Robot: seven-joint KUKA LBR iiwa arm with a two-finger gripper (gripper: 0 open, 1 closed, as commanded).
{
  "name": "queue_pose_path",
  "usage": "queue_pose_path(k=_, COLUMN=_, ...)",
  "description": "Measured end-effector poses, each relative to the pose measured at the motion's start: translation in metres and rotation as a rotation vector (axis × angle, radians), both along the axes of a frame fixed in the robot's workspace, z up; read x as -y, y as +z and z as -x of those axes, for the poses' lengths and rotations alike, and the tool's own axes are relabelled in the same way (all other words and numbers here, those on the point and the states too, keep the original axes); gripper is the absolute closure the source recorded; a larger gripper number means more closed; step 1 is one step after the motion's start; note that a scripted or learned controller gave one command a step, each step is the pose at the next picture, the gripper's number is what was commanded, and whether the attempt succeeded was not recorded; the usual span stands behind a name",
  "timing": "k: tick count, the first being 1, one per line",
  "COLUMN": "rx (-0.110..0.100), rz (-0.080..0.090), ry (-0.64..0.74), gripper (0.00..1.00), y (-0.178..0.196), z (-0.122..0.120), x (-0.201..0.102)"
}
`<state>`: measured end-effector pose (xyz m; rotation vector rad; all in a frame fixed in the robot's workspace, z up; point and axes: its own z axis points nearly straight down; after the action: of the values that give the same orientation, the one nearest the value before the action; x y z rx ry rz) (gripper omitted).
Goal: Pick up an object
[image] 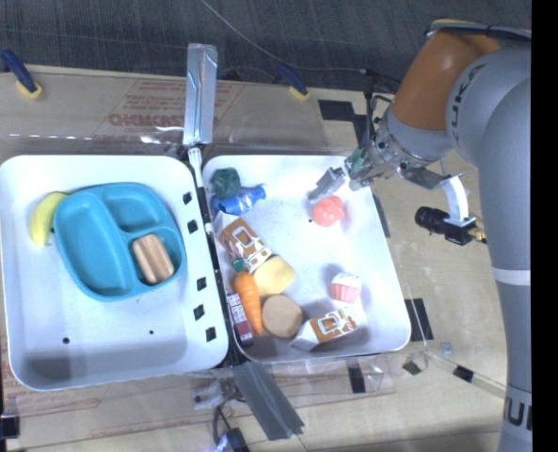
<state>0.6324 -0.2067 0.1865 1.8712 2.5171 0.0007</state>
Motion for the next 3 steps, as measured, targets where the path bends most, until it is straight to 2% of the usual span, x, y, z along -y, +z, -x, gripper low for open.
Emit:
queue_pose_path(k=1, rx=0.002, rz=0.001, ry=0.013, gripper=0.0, y=-0.08, z=0.015, x=0.004)
queue_pose_path(k=2, rx=-0.004, rz=-0.002, ry=-0.224, gripper=0.0, y=-0.094, z=-0.025, x=0.001)
queue_pose_path(k=3, rx=-0.003, rz=-0.002, ry=-0.218, gripper=1.0, y=-0.082, z=-0.026, x=0.0)
